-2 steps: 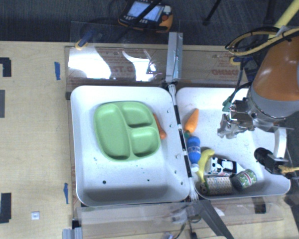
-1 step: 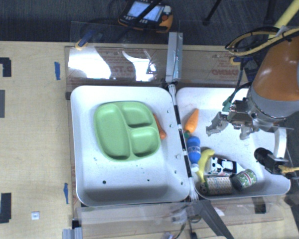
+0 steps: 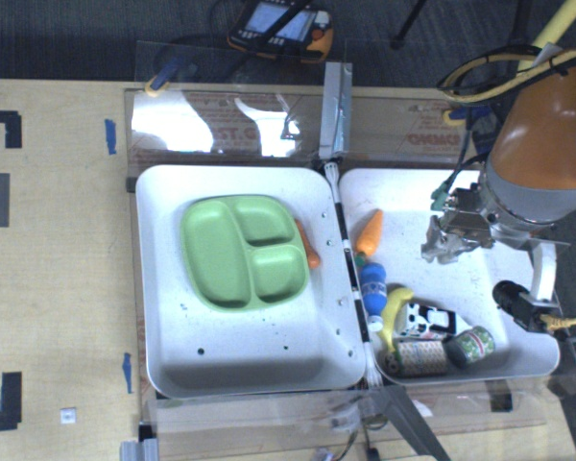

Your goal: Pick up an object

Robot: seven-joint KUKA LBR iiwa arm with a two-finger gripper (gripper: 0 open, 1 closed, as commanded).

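Cans (image 3: 446, 351), a banana (image 3: 396, 313) and a blue bottle (image 3: 372, 287) are being kept along the right bin's (image 3: 413, 192) front-left edge. A carrot (image 3: 369, 231) is lying farther back. The gripper (image 3: 448, 243) is being held above the bin's middle; nothing is seen in it.

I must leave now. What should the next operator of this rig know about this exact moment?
Gripper: over the right bin, upper middle, nothing visible between its fingers.
Right bin things: carrot by the divider, blue bottle below it, banana, black-and-white box, two cans along the front.
Left bin: green divided plate, something orange at its right edge.
Done: nothing picked yet. Left: grasp and lift one object.
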